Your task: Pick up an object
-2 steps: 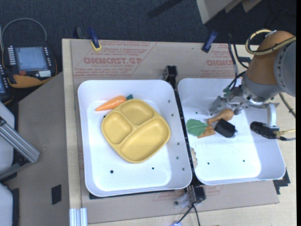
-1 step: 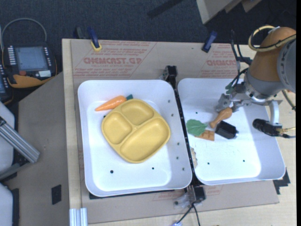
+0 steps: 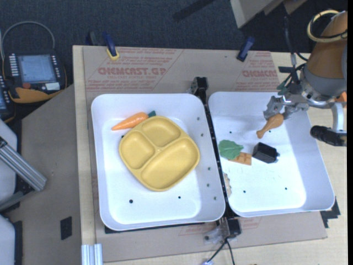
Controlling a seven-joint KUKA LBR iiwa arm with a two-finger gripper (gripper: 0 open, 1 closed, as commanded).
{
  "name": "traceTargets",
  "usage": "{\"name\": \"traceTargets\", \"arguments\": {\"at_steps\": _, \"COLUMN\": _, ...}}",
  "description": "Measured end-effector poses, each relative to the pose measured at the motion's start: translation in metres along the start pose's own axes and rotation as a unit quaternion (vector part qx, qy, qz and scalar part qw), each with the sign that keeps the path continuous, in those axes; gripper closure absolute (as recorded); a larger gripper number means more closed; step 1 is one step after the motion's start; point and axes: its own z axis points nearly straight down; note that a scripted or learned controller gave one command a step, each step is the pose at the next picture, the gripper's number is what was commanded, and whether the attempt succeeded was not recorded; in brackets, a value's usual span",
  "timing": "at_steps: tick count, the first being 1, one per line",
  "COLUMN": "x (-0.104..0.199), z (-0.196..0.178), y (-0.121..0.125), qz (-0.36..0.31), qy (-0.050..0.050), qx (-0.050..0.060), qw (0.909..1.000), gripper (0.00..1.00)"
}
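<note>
My gripper [image 3: 278, 110] hangs over the upper right part of the right bin [image 3: 314, 170], shut on the thick end of a tan toy drumstick [image 3: 269, 126]. The drumstick slants down and to the left from the fingers, its thin end above the bin floor. Below it on the bin floor lie a black block [image 3: 265, 153], a green leaf piece [image 3: 230, 147] and a small orange piece [image 3: 242, 159]. In the left bin [image 3: 110, 192] rest a yellow divided plate [image 3: 160, 152] and an orange toy carrot [image 3: 129, 121].
The orange-banded arm [image 3: 328, 59] comes in from the upper right. A black latch [image 3: 199, 85] sits between the bins at the back. A pendant with a screen [image 3: 33, 73] lies off the bench to the left. Blue clamps [image 3: 111, 47] hold the board's far edge.
</note>
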Motion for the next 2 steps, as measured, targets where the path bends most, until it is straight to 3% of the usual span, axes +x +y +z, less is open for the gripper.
{"name": "traceTargets", "arguments": {"at_steps": 1, "x": -0.001, "z": -0.054, "y": 0.002, "qz": 0.000, "qy": 0.000, "qx": 0.000, "qw": 1.0000, "gripper": 1.00}}
{"name": "traceTargets", "arguments": {"at_steps": 2, "x": 0.061, "z": -0.049, "y": 0.001, "qz": -0.003, "qy": 0.003, "qx": 0.005, "qw": 1.0000, "gripper": 1.00}}
